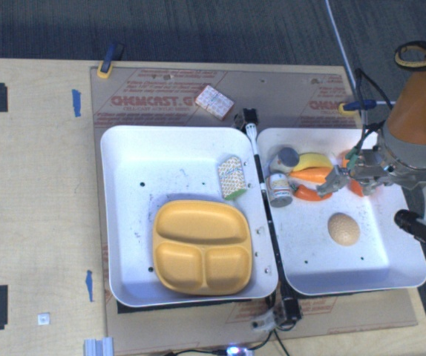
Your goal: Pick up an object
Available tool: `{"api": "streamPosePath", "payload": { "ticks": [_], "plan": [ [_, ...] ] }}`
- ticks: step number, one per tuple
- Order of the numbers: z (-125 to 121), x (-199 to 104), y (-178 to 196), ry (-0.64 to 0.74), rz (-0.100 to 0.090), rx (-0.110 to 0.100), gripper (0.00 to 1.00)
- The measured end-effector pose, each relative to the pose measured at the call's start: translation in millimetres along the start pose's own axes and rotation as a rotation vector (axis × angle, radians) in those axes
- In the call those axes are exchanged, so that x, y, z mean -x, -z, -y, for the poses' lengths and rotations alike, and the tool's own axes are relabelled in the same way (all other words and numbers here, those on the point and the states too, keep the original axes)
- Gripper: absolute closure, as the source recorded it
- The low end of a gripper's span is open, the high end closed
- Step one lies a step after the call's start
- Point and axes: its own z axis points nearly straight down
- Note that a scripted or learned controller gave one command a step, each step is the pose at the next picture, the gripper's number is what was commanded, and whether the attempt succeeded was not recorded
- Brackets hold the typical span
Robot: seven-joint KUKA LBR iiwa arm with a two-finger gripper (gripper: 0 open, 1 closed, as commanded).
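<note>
My gripper (351,178) hangs low over the upper right part of the right bin (391,273), at the right end of a cluster of objects. That cluster holds a yellow banana (311,160), an orange carrot-like piece (311,175), a flat orange-red piece (308,193), a small metal can (278,189) and a grey-blue round object (287,156). A bit of orange (357,187) shows right beneath the gripper. A tan round ball (343,228) lies alone below it.
The left bin (124,169) holds a large yellow divided tray (202,247) and a small patterned packet (231,176). A small patterned box (214,101) lies on the board behind the bins. A black divider (261,191) runs between the bins.
</note>
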Motion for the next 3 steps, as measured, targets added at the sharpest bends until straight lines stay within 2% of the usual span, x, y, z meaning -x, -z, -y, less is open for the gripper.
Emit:
{"api": "streamPosePath", "payload": {
  "ticks": [1, 2, 3],
  "plan": [
    [-5, -39, -100, 0.0, 0.001, 0.005, 0.0],
    [-6, -38, -89, -0.002, 0.003, 0.01, 1.0],
    [-96, -7, -99, 0.001, 0.001, 0.002, 1.0]
  ]
}}
